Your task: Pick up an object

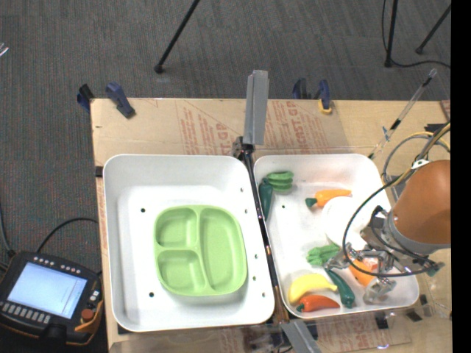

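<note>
Two white bins [118,197] on a tan cardboard-topped desk [184,123] printed with faded red lettering. Pale green divided plate [200,250] in the left bin. In the right bin: yellow banana [309,285], red-orange pepper [318,302], orange carrot with green top [330,196], light green pods [280,180], dark green pepper [265,197]. Orange band [427,201] on the grey arm. Dark grey carpet [73,35]. Blue clamps [118,98] at the far edge.

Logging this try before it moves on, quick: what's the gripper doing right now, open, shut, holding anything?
Gripper: low in the right bin among the toy vegetables; whether it is open, shut or holding anything cannot be told.
</note>
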`<control>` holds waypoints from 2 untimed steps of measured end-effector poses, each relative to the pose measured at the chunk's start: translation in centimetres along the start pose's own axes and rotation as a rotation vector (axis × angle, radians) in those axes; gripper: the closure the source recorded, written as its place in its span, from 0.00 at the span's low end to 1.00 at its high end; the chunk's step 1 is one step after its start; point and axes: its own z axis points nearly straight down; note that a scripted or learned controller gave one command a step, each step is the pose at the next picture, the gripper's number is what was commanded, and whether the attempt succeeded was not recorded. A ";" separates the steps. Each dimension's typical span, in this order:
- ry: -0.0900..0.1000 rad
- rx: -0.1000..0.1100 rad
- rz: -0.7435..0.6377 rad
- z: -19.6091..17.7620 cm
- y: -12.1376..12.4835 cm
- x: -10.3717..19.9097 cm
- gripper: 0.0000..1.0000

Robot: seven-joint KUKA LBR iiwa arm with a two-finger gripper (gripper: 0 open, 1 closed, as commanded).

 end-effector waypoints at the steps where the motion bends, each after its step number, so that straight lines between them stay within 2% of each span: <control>1: 0.000 -0.002 -0.087 0.0 -5.8 -4.3 0.00; 2: 0.004 -0.004 0.078 0.2 2.1 -1.9 0.00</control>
